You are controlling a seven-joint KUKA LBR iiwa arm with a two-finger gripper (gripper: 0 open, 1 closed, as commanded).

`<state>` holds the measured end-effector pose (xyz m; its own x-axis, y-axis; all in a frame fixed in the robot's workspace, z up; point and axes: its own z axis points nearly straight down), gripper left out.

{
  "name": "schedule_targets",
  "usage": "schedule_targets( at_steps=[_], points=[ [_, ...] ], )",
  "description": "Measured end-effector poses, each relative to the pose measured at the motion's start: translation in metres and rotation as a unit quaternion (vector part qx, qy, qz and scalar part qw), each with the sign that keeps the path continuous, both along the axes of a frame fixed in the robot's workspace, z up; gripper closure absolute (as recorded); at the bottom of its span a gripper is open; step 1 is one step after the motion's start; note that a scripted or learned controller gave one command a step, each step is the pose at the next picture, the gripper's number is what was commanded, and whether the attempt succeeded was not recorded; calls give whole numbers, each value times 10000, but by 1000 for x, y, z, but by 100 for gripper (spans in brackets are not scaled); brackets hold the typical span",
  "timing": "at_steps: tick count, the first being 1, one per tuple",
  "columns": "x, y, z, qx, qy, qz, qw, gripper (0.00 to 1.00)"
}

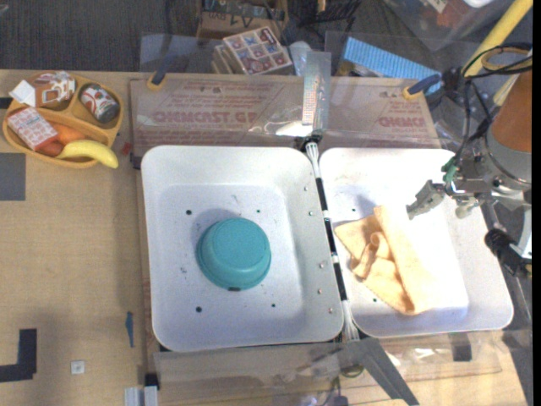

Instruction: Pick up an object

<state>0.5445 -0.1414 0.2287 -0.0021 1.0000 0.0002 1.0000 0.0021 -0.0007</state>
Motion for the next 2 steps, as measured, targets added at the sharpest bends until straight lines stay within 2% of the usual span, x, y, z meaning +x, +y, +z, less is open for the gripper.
schedule_targets(
  at_steps=[1, 2],
  points=[
    [-13, 41, -133, -8, -31, 517, 9987, 0],
    [36, 19, -138, -12, -64, 51, 10000, 0]
  ],
)
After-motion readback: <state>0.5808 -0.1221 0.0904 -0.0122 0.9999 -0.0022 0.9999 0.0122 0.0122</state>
